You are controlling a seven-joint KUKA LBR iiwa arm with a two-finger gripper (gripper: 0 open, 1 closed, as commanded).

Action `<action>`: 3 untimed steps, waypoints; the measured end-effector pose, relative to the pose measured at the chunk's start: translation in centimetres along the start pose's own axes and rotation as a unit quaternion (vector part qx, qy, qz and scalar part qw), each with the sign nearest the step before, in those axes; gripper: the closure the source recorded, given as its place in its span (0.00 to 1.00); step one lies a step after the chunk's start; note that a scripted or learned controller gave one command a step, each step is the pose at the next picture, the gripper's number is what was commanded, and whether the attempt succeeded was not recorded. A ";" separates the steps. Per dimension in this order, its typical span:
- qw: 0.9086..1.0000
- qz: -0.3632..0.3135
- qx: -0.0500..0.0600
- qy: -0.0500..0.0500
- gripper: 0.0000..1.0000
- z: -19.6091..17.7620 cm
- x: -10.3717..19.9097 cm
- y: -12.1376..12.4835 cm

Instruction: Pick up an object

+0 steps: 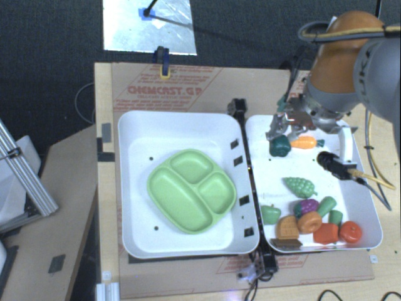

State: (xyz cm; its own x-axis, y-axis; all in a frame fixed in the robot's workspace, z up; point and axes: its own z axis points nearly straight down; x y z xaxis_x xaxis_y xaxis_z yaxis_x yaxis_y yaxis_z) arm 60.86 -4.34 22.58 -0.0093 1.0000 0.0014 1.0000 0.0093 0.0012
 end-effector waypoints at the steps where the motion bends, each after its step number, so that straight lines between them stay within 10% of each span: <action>1: 1.000 0.000 0.000 0.000 1.00 1.0 5.7 0.2; 3: 1.000 0.002 -0.001 0.000 1.00 -0.7 11.3 -0.3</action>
